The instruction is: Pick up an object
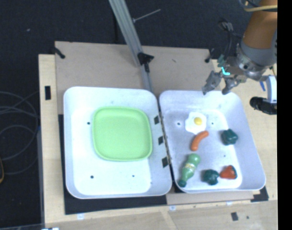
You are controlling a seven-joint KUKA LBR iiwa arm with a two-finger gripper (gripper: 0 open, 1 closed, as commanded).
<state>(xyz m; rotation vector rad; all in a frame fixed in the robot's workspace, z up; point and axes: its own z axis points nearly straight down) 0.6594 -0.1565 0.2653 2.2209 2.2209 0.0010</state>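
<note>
The gripper (216, 87) hangs over the far edge of the right bin (249, 123), near its far right corner, with its two fingers (208, 86) spread apart and nothing between them. Above it the grey wrist and orange band of the arm (258, 30) lean in from the right.

Nearest to the gripper, in the far half of the right bin, lies a fried egg (196, 122), white with a yellow yolk, flat on the floor. Just on the near side of it is a sausage (199, 140), its long axis running slantwise from the near left up toward the far right, almost touching the egg's rim. To the right, close to the bin's right wall, sits a dark green lump (228, 137), apart from the others.

Along the near edge of the same bin lie three more things. A green bottle (189, 168) lies on its side, long axis slanting from the near left corner toward the bin's middle. Beside it is another dark green piece (210, 177), and touching that, or very nearly, a red-orange piece (227, 172) by the near right corner.

Nothing stands between the gripper and the egg.

The left bin (78, 128) holds a light green plate (122, 133), square with rounded corners, lying flat about its middle. A grey pole (129, 30) rises slantwise from the far side of the bench (98, 56), between the bins.
</note>
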